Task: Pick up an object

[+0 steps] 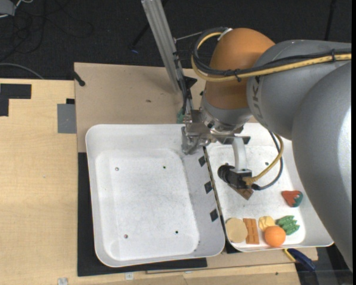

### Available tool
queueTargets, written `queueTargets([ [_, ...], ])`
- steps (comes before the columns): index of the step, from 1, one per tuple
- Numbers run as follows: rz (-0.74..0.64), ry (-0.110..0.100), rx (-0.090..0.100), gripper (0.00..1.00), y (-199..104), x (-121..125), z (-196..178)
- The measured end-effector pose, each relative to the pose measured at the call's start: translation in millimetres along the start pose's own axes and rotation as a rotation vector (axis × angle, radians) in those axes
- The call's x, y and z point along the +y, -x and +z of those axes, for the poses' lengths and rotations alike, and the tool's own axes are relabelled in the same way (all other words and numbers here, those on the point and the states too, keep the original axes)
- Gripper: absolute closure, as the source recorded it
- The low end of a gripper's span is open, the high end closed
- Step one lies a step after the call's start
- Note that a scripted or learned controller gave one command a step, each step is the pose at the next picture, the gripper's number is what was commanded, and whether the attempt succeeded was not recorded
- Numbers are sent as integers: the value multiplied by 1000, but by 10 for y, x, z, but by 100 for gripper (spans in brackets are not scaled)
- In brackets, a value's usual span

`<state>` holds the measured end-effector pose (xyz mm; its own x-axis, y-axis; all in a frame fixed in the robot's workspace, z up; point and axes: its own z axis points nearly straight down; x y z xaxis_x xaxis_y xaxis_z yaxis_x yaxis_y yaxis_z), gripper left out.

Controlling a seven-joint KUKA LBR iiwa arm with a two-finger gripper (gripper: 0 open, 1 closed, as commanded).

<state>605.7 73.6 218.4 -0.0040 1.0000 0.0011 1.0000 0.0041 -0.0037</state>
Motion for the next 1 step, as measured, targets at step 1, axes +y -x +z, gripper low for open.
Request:
queueTargets([
  [1,2,0,-2,0,19,-1,-6],
])
